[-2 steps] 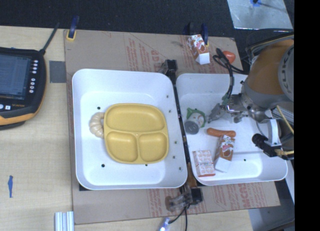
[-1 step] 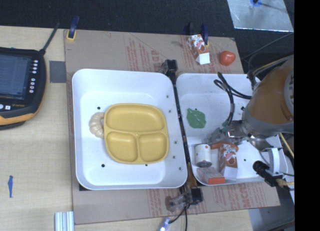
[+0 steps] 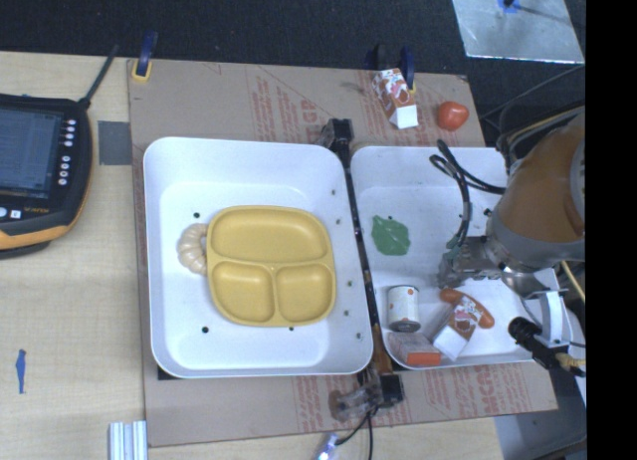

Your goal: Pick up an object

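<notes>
Left bin (image 3: 169,249): shallow white plastic, rounded corners. Contents: one yellow divided tray (image 3: 269,264), matte, three compartments, lying flat; one pale ridged pastry-like piece (image 3: 190,247) touching the tray's far edge, on the side away from the gripper.

Right bin (image 3: 418,164): same make, set just beside the left bin. Contents, placed from the gripper (image 3: 460,267):
- green leaf-shaped piece (image 3: 391,236), flat, soft-looking, near, toward the left bin and slightly up the view.
- small can (image 3: 402,308), cylindrical, white label, metal rim, upright, near, below and toward the left bin.
- orange-red sausage-like piece (image 3: 468,307), glossy, just below the gripper.
- small printed carton (image 3: 456,330), boxy, tilted, touching the sausage-like piece.
- small red-orange stick (image 3: 423,357) at the bin's near rim.

Gripper: low over the right bin's floor, cabled; how far apart it stands cannot be told, and nothing is seen held.

Outside the bins, on cardboard: small carton (image 3: 395,96) and red round fruit (image 3: 453,115), well apart from the gripper, up the view. Orange-edged handheld pendant (image 3: 35,169) beyond the left bin.
</notes>
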`<state>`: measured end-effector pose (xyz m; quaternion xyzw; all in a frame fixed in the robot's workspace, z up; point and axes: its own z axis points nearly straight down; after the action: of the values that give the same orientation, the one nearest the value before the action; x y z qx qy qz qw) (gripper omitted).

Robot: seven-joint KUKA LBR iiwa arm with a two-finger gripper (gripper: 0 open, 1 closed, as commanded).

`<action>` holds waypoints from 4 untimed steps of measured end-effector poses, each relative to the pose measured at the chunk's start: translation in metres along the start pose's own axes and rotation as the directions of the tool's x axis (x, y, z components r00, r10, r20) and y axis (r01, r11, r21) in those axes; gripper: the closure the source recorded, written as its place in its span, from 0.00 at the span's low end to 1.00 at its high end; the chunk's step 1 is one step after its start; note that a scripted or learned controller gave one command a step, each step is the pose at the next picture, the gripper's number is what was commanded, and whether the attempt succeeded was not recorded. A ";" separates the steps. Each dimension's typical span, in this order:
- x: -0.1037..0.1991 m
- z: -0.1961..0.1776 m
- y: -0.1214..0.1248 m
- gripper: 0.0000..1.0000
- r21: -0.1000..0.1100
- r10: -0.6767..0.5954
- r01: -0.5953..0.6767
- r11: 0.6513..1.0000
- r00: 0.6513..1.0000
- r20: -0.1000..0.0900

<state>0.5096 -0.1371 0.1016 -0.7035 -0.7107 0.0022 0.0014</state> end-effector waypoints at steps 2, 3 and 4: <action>-0.022 0.010 -0.015 0.00 -0.001 0.005 -0.005 1.000 1.000 -0.002; -0.075 0.010 -0.016 0.00 -0.003 0.007 -0.007 1.000 1.000 -0.001; -0.044 0.009 0.068 0.00 -0.003 0.005 -0.005 1.000 1.000 -0.002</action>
<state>0.5781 -0.1808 0.0920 -0.7052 -0.7090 0.0005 0.0009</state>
